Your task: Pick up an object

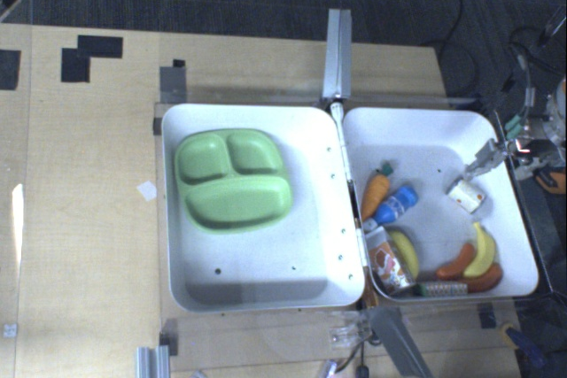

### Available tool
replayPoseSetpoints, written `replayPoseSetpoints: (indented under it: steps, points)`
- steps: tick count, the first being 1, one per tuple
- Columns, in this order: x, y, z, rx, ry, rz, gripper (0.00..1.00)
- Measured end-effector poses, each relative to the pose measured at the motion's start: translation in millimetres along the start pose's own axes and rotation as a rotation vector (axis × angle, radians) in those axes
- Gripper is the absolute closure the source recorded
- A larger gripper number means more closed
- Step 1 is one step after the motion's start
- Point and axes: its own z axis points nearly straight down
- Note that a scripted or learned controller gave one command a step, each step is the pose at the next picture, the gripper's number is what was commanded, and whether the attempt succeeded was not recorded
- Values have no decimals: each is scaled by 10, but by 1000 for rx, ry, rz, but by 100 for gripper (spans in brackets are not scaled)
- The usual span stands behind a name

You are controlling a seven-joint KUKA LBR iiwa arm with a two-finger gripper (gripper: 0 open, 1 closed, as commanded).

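The grey two-finger claw (485, 158) is reaching into the right white bin (416, 124) from its far right corner; how far open it is I cannot tell. A small white block-like object (466, 196) is lying just beside its tip. Nearer are lying a yellow plastic banana (481, 250), an orange toy carrot (376, 193) and a blue bottle (395, 204). A green divided plate (232, 179) is sitting in the left white bin (257, 292)
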Motion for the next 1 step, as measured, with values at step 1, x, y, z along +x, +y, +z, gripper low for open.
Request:
replayPoseSetpoints:
  steps: [1]
  points:
    - [583, 47, 1037, 2, 0, 27, 0]
